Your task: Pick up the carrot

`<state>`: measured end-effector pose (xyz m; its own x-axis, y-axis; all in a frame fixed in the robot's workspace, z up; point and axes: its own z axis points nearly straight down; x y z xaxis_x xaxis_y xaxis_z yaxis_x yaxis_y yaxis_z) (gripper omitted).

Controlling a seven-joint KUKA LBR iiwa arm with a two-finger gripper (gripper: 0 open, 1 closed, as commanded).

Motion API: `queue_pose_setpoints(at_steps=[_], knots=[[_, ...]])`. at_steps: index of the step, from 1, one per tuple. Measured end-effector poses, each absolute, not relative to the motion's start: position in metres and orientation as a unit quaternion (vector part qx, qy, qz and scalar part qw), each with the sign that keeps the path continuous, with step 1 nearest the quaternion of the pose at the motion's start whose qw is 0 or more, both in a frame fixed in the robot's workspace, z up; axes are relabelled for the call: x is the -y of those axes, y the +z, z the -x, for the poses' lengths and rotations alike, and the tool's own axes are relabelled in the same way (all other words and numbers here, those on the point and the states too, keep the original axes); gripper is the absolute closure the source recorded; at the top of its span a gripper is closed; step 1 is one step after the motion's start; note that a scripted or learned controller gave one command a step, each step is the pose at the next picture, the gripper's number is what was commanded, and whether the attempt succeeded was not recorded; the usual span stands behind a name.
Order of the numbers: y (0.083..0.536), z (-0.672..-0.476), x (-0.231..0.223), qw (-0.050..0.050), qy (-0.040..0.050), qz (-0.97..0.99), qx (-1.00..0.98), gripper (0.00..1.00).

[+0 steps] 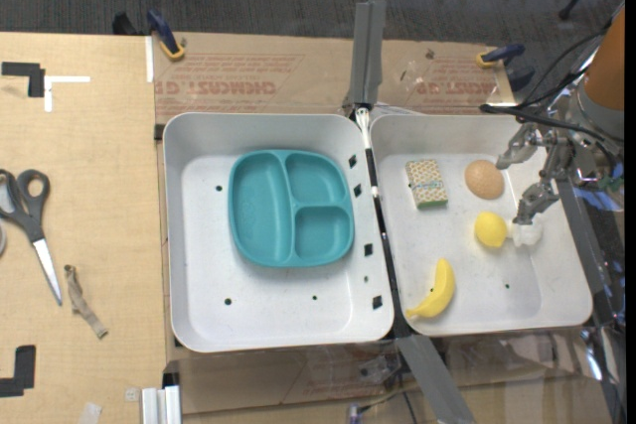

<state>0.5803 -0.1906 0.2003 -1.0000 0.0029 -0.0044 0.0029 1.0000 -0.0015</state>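
Observation:
My gripper (525, 182) hangs over the right side of the right bin (556, 308), open, with nothing between its fingers. One finger (513, 154) points toward the bin's back, the other (534, 202) ends just above a small white object (526, 234). A yellow lemon (490, 229) touches that white object on its left. A tan egg (484, 180) lies left of the gripper. A yellow banana (436, 291) rests near the bin's front. A pale speckled block (428, 184) lies at the bin's back left.
The left bin (189, 243) holds a teal divided plate (292, 208). Scissors (33, 223) lie on the wooden bench at far left. A grey bar (366, 65) runs between the bins at the back. Cables trail behind the arm at right.

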Motion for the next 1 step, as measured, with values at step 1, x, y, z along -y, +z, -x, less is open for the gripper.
queue_pose_setpoints(at_steps=[1], knots=[[0.0944, -0.6292, 0.2023, 0.003, -0.0008, 0.016, -1.0, 0.0]])
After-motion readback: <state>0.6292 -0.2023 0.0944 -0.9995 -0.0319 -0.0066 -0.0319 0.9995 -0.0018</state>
